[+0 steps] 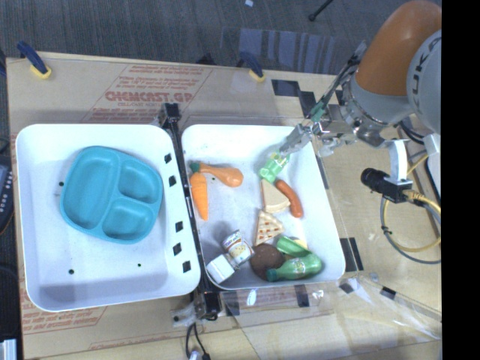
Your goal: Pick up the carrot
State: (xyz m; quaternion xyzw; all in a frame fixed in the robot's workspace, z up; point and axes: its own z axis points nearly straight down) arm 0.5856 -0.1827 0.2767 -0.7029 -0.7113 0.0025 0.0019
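Gripper over the right bin's upper right; finger state cannot be told. Green piece just below it. Carrot lies by the bin's left wall, well apart, beside orange drumstick

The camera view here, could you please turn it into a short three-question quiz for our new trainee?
1. True or false: the carrot lies in the left bin.
2. What sits in the left bin? A) sausage B) blue divided plate C) bottle
3. Fill in: the gripper is above the right bin's ____ corner.

Key: 1 false, it lies in the right bin by the left wall; 2 B; 3 upper right.
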